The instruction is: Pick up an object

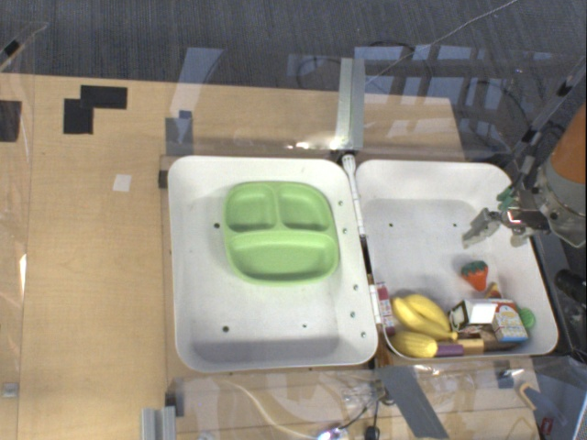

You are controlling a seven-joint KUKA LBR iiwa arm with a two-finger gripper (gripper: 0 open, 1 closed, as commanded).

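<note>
My gripper (498, 231) hangs over the right side of the right bin (413, 200), open, with nothing between its fingers (478, 227). Just below it lies a small red and orange strawberry-like toy (474, 274) with a green top, apart from the fingers. Along the bin's front edge sit two yellow bananas (422, 312), a small white carton (500, 320), a green piece (526, 319) and a dark stick (459, 346).
The left bin (197, 319) holds a green divided plate (280, 230). A metal divider (359, 236) runs between the bins. The arm's grey body with its orange band (567, 168) comes in at the right edge. Wooden bench (83, 246) lies to the left.
</note>
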